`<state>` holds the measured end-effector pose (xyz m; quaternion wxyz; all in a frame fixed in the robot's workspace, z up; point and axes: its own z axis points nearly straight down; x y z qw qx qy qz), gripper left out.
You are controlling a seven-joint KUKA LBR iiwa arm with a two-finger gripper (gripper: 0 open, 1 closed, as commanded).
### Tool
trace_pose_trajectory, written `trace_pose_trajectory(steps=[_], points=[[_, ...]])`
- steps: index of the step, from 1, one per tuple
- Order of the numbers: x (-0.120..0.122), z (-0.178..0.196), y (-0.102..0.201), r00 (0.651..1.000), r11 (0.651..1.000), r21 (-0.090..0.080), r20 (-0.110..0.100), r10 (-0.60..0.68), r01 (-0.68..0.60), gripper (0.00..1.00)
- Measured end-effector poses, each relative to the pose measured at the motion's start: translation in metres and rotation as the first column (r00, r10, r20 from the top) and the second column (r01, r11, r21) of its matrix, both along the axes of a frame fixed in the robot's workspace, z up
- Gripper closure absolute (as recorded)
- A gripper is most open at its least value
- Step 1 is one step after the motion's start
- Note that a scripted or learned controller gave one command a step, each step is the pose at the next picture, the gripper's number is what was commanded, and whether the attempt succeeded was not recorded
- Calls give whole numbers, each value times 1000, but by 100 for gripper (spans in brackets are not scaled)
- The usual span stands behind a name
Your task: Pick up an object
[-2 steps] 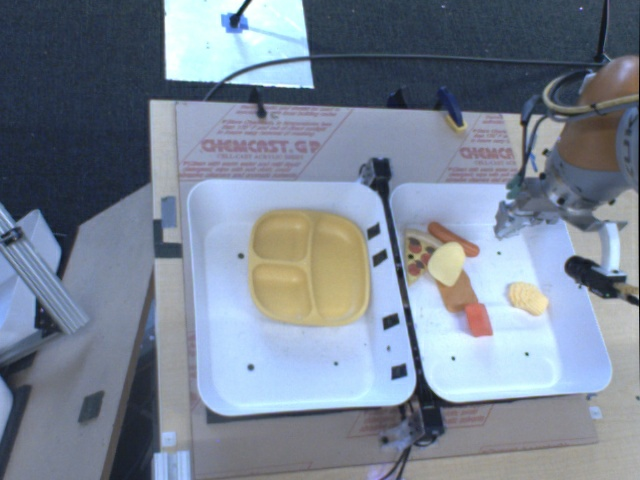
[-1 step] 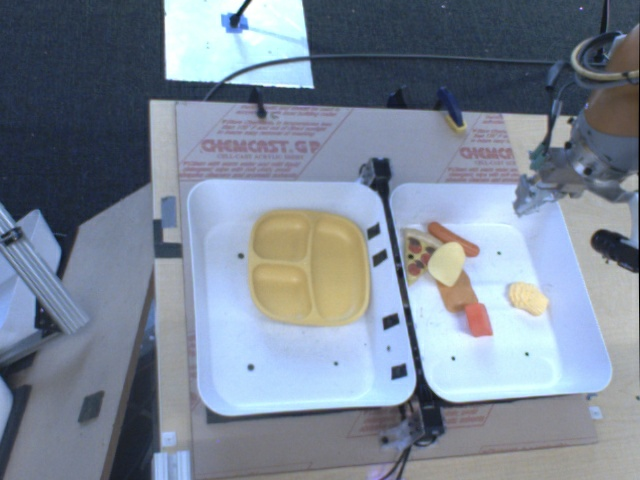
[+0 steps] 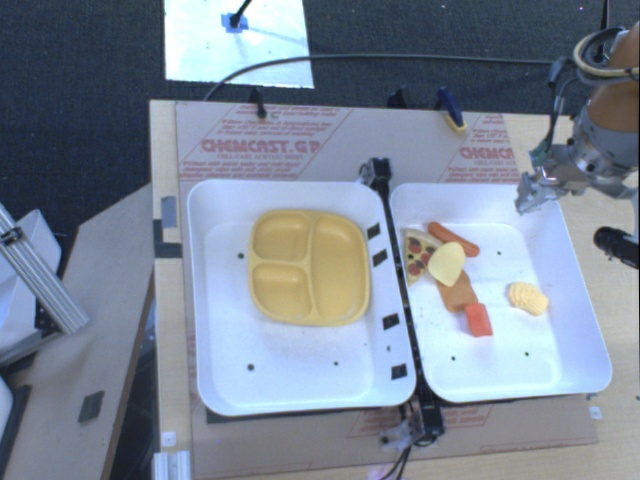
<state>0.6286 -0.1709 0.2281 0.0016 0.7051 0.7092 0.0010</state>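
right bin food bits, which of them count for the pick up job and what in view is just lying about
For the job:
- gripper
- red toy sausage
- toy pizza slice
- pale yellow chip
- orange-red block
- yellow ridged pastry

Lying about:
- yellow divided plate in the left bin
- blue clamp

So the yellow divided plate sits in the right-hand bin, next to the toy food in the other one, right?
Not quite. The camera view shows the yellow divided plate in the left-hand bin, not the right. The toy food, such as the pizza slice, lies in the right-hand bin.
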Motion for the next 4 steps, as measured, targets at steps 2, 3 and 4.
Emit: trace_pose_trajectory(steps=[2, 3, 4], points=[[-29, -14, 103, 1000, 1000, 2, -5, 3, -3, 100], [-40, -18, 164, 1000, 1000, 3, -4, 5, -5, 100], [-48, -23, 212, 1000, 1000, 2, -4, 4, -4, 100]])
